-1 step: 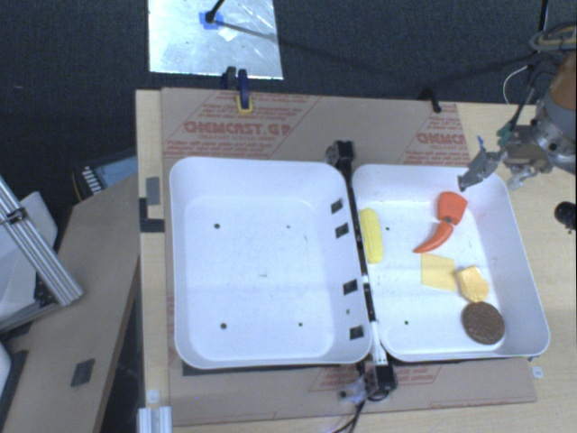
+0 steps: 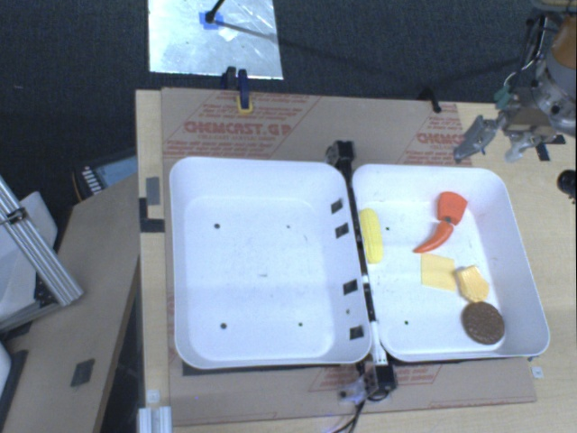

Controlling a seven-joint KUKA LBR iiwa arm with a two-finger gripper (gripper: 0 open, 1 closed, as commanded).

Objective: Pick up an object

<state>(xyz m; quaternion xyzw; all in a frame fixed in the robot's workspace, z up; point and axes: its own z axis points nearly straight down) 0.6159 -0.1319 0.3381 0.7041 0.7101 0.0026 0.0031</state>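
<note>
In the camera view, the gripper [image 2: 499, 140] is hanging at the upper right, above the bench and just beyond the far right corner of the right bin [image 2: 519, 242]; its two fingers are standing apart, open, with nothing between them. Five things are lying in the right bin, all well apart from the gripper. A yellow corn cob [image 2: 370, 234] is lying lengthwise just beside the bin's left wall. An orange carrot [image 2: 443, 219], broad at the top and curving down to a thin tip, is sitting nearer the bin's far right corner. Below it a flat pale yellow cheese slice [image 2: 438, 272] is resting on the bin floor, with a smaller yellow block [image 2: 472, 283] touching its right edge. A round brown cookie [image 2: 483, 323] is lying just below the block, near the bin's near right corner. The left bin [image 2: 180, 269] is sitting to the left of the right bin, joined to it along a line of black clips. Both bins are resting on a brown cardboard sheet [image 2: 270, 120] with red lettering, spread on a pale wooden bench [image 2: 108, 242]. Beyond the right bin, on dark carpet, a shiny metal plate [image 2: 180, 34] is lying flat.
</note>
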